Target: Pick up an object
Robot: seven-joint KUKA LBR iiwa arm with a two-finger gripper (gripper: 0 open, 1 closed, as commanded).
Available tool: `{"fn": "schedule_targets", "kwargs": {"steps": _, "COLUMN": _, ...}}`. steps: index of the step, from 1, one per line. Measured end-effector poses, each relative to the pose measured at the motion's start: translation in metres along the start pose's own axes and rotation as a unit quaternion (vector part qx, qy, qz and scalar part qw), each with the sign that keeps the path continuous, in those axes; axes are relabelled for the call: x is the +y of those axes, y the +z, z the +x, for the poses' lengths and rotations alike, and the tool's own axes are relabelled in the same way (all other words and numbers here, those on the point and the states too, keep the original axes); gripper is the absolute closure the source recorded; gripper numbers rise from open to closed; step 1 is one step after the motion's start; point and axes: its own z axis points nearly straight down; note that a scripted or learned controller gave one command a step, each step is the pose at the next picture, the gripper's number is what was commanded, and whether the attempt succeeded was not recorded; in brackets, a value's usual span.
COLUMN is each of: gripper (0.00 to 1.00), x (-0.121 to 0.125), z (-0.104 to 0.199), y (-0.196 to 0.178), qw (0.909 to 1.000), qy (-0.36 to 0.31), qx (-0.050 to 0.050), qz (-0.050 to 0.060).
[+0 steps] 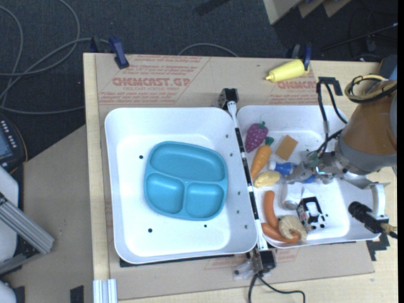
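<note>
Toys (278, 188) crowd the right bin (334, 115), so we lower our pincer (302, 182) among them. Whether it is clenched, we cannot tell.

Gripper (302, 177) low in right bin (328, 115) among toy food — blue divided plate (185, 178) in left bin (126, 169).

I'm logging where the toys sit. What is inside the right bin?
The right bin holds purple grapes, a carrot, a hot dog and other small toys. The arm covers its right side.
</note>
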Motion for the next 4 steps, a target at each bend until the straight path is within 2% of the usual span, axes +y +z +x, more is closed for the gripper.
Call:
{"fn": "schedule_targets", "kwargs": {"steps": 1, "gripper": 0.0, "x": 0.074, "z": 0.052, "y": 0.015, "qw": 1.0, "qy": -0.002, "qx": -0.001, "qz": 0.003}}
{"fn": "schedule_targets", "kwargs": {"steps": 2, "gripper": 0.0, "x": -0.055, "z": -0.011, "y": 0.016, "qw": 0.9999, "qy": 0.007, "qx": 0.002, "qz": 0.014}}
{"fn": "schedule_targets", "kwargs": {"steps": 3, "gripper": 1.0, "x": -0.047, "z": -0.006, "y": 0.004, "qw": 1.0, "qy": 0.002, "qx": 0.001, "qz": 0.007}}
{"fn": "schedule_targets", "kwargs": {"steps": 4, "gripper": 1.0, "x": -0.04, "z": 0.146, "y": -0.09, "qw": 0.9999, "qy": -0.008, "qx": 0.005, "qz": 0.004}}
